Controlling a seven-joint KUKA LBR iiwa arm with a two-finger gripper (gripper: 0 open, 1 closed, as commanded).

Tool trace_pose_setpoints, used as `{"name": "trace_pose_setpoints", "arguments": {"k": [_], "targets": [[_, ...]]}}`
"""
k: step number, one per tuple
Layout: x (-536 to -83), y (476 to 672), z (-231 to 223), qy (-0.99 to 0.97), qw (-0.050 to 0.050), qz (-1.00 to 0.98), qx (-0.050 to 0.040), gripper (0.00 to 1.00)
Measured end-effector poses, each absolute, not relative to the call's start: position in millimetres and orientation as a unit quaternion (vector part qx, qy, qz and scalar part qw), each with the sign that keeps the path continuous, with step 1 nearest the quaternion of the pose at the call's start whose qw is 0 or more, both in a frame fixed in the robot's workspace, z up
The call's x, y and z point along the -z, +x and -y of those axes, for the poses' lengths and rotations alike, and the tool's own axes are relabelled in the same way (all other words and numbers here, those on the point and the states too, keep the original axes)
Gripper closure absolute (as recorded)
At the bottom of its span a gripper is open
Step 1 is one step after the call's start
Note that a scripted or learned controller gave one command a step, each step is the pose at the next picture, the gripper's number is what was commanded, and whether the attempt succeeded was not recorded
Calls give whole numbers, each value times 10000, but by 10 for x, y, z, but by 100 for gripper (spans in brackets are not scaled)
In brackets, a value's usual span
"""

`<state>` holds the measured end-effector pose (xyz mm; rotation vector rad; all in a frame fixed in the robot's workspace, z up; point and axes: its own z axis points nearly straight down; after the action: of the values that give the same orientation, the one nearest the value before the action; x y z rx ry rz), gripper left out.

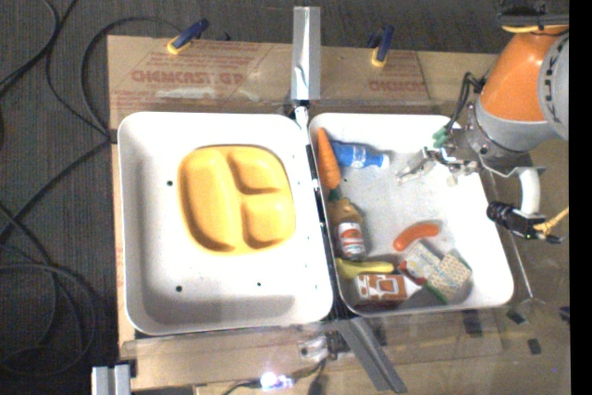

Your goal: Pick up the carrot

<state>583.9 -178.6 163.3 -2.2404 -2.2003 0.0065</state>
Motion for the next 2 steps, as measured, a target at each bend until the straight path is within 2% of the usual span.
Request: {"name": "trace_pose_setpoints", "arguments": {"k": [1,2], "targets": [[-892,5261,1370,-7412,-47,6712,36,0],[-1056,5125,1087,-7428,-50,6695,0,0]]}}
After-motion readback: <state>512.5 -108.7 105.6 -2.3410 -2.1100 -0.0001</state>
